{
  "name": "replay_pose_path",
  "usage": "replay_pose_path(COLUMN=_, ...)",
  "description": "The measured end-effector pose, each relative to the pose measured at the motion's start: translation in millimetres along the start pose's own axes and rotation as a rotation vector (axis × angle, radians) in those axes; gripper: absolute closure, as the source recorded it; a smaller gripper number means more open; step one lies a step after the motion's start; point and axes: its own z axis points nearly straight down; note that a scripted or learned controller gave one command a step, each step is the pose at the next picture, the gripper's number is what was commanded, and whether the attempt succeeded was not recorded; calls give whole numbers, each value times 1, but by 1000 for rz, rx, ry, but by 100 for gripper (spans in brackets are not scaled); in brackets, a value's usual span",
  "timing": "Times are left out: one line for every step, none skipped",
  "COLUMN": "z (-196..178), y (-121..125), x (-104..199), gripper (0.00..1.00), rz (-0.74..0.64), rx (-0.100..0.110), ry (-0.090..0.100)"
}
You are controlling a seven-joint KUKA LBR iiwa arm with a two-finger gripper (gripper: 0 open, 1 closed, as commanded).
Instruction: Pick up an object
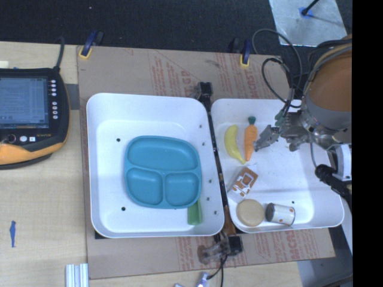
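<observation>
Landmark: carrot (pixel 250 137), lying lengthwise in right bin (pixel 299 220). Nearer than carrot: white cylinder (pixel 280 213), tan round lid (pixel 251 212), patterned card (pixel 244 182). Banana (pixel 233 143) just beside carrot, left. Gripper (pixel 262 139) just right of carrot; fingers (pixel 267 135) apart, nothing between them, tips near carrot's side.

The bench (pixel 36 220) bears two white bins (pixel 102 160), cardboard (pixel 149 70) and a teach pendant (pixel 30 118).
</observation>
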Motion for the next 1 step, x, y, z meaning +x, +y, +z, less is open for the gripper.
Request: replay_pose_path(z=107, y=52, x=17, gripper=0, rz=-1, rx=2, ry=-1)
